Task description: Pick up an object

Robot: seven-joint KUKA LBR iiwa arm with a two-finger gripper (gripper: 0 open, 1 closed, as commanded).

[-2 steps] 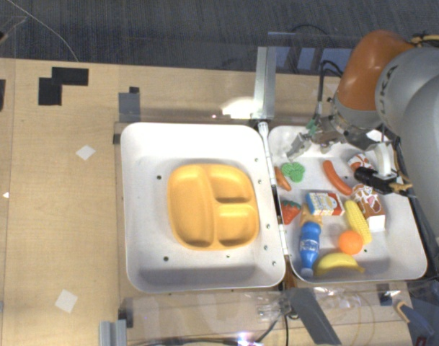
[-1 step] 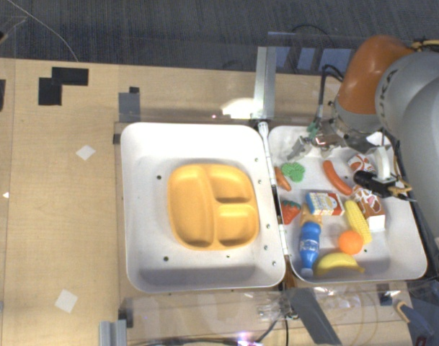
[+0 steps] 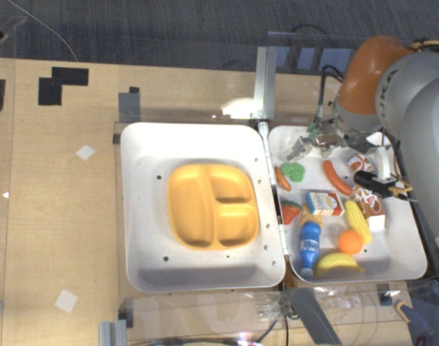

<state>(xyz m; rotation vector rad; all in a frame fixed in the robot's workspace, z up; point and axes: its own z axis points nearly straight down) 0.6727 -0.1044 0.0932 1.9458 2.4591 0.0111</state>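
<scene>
A wooden tabletop (image 3: 53, 193) holds two white bins side by side. The left bin (image 3: 143, 193) contains a yellow divided tray (image 3: 212, 205). The right bin (image 3: 414, 254) holds toy food: a green piece (image 3: 293, 171), a sausage (image 3: 336, 176), corn (image 3: 357, 220), an orange (image 3: 351, 243), a banana (image 3: 336, 264), a blue bottle (image 3: 309, 241) and a small carton (image 3: 323, 203). The arm's tool (image 3: 311, 141) hangs over this bin's upper left corner; whether it is open or closed cannot be told.

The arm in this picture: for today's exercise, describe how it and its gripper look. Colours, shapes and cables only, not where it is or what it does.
The arm is a thick, rounded grey body with a glossy orange band above the wrist. Below the band sits a darker metal wrist section leading to a small silvery gripper. Thin dark cables run beside the wrist.
</scene>
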